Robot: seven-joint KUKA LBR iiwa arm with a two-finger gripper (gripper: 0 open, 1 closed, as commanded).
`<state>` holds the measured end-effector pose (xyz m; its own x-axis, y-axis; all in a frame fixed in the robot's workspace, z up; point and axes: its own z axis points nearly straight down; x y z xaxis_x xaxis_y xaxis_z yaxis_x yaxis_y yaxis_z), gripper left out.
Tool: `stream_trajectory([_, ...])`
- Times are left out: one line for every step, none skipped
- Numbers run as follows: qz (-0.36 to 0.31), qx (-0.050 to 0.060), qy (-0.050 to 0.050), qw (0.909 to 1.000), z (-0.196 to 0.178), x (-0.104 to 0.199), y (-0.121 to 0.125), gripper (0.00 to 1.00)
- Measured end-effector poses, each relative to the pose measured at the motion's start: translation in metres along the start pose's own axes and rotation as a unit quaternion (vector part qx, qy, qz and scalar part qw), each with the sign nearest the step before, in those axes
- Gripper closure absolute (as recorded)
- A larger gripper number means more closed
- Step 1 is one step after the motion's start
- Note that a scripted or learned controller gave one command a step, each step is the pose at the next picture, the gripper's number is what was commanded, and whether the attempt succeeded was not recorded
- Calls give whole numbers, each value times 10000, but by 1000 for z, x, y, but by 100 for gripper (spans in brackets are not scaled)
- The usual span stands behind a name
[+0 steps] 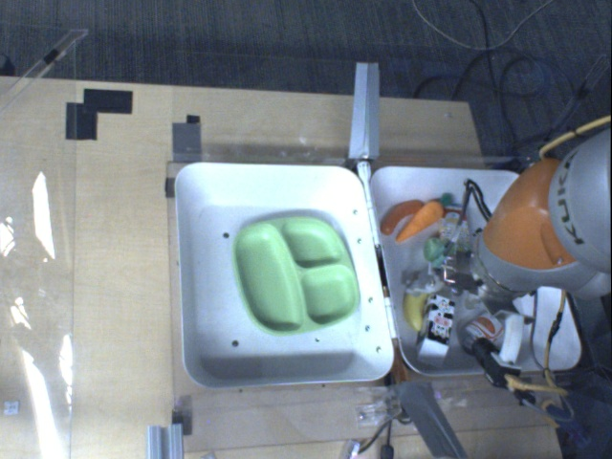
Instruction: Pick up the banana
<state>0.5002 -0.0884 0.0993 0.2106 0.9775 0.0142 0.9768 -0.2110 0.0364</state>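
The banana (pixel 414 312) is a small yellow piece lying near the left wall of the right bin (pixel 386 256), toward its front. My gripper (pixel 438 291) hangs low over the bin's middle, just to the right of the banana and close above it. The arm's orange band (pixel 529 224) and grey wrist cover the right half of that bin. I cannot tell whether the gripper touches the banana.
A carrot (pixel 421 220) and an orange-red item (pixel 398 212) lie at the back of the right bin. A green item (pixel 435 250) and a black-and-white object (pixel 439 319) sit near the gripper. The left bin (pixel 206 275) holds a green divided plate (pixel 295 273).
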Motion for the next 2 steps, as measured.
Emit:
stream_trajectory([-7,-74,8,10000,-14,2,5,100])
stream_trajectory([-7,-49,9,10000,-12,2,4,0])
